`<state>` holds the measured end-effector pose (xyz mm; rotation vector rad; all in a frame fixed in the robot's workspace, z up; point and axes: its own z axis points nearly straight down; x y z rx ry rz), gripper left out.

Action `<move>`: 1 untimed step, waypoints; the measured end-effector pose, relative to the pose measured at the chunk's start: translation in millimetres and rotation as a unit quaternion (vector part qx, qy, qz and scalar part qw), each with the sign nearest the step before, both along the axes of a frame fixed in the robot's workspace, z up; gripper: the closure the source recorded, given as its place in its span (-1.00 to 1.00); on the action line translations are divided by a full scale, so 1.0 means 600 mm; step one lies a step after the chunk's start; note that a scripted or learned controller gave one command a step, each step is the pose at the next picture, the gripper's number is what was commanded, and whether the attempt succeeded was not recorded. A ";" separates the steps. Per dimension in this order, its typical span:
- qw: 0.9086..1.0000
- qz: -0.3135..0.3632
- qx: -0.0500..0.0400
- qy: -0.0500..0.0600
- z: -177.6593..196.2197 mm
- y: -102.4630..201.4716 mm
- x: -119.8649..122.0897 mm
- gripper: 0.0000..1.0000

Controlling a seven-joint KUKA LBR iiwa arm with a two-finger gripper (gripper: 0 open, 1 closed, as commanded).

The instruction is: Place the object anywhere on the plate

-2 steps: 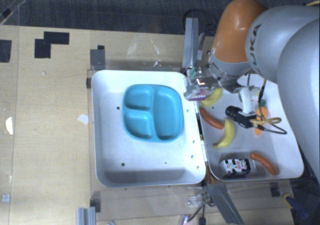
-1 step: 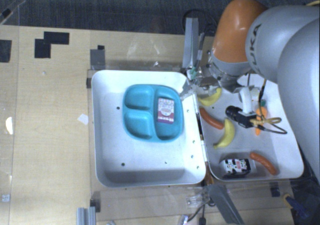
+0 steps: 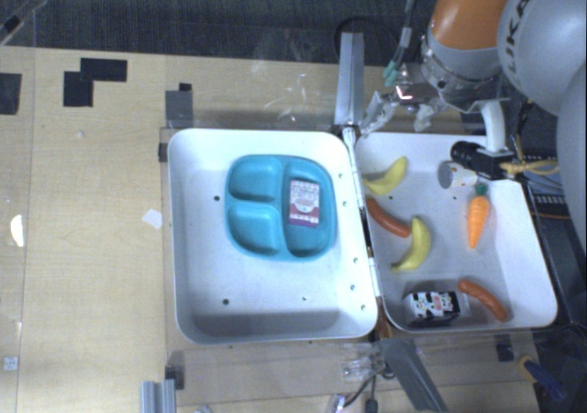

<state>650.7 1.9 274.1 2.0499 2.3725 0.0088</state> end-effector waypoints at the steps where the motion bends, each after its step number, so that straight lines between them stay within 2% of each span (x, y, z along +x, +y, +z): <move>1: 1.000 0.005 0.000 -0.003 0.019 0.004 0.002 1.00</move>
